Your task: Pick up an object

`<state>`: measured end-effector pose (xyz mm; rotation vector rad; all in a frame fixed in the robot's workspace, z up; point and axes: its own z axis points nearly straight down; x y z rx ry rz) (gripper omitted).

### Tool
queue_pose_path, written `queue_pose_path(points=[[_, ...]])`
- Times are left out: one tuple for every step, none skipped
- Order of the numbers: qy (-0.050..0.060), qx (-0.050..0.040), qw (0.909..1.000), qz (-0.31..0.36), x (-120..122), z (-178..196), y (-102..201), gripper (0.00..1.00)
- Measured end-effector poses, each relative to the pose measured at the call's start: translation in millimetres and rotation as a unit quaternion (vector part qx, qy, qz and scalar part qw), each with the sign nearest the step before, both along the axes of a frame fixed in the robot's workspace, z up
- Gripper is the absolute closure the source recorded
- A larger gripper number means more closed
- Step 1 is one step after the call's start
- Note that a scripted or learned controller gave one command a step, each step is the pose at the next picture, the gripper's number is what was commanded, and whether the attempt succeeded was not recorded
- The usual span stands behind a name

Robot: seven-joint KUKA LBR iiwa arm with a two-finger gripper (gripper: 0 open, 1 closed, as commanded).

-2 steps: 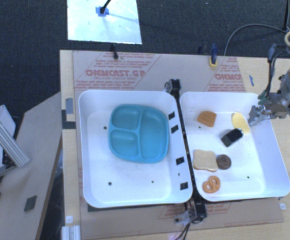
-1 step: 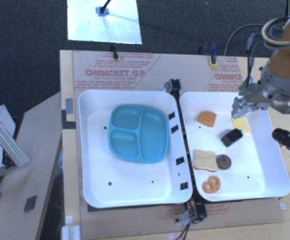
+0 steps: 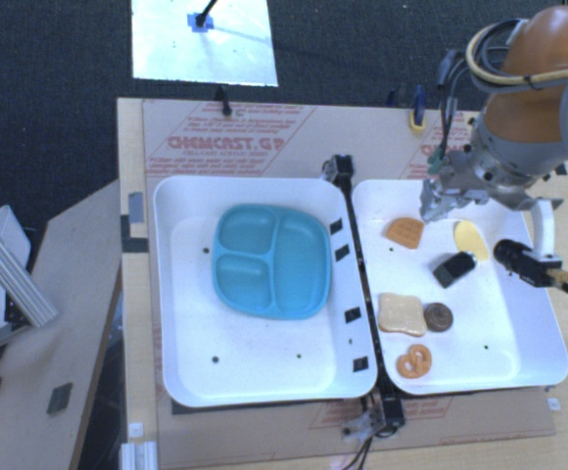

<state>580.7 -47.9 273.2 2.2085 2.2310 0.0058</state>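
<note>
The jaws [image 3: 439, 207] are hovering over the right bin [image 3: 529, 360], and whether they are wide or narrow, I cannot tell. An orange-brown food piece [image 3: 404, 231] is lying just below-left of them, apart, on the bin floor.

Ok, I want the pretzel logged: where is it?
The pretzel lies in the right bin, near its front edge, just below the bread slice and the brown cookie.
</note>
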Motion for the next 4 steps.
queue_pose_path(points=[[0.001, 0.0007, 1.0, 0.0, 16, 1, 55, 1.0], [0.002, 0.0002, 1.0, 0.0, 25, -20, 106, 1.0], [0.001, 0.0002, 1.0, -0.001, 36, -34, 148, 1.0], [0.001, -0.0004, 1.0, -0.002, 36, -34, 146, 0.0]])
